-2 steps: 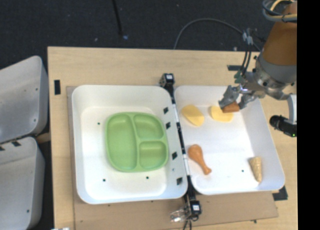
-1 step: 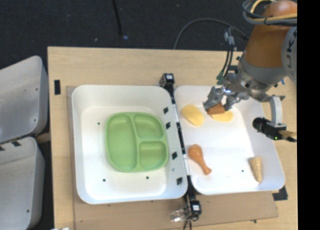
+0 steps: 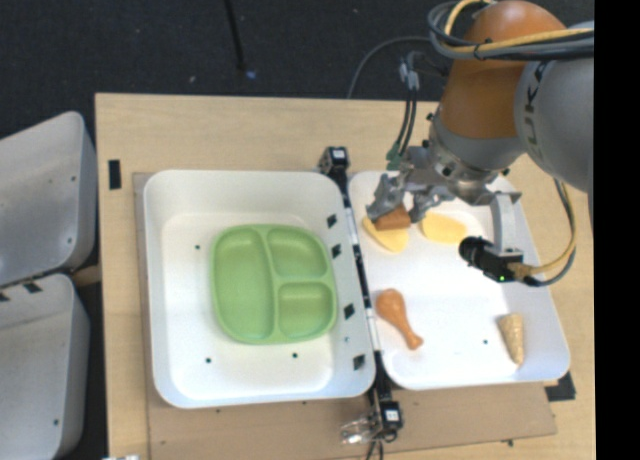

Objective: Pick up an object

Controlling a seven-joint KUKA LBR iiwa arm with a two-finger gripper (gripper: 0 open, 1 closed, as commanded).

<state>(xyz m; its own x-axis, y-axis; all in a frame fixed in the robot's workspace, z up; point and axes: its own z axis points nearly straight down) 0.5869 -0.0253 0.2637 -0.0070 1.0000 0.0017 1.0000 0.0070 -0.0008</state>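
Two fingers (image 3: 392, 210) seemingly grip a brown piece (image 3: 393, 219) near the right bin's (image 3: 540, 368) left edge.

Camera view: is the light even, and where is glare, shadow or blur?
Camera view: the light is soft and fairly even; both white bins look bright, nearly washed out; the arm throws a faint shadow near the yellow pieces; the surroundings beyond the bench are dark; the whole picture is slightly soft.

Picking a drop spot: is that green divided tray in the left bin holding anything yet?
Empty. The green tray lies flat in the left bin, and all three compartments show bare green plastic.
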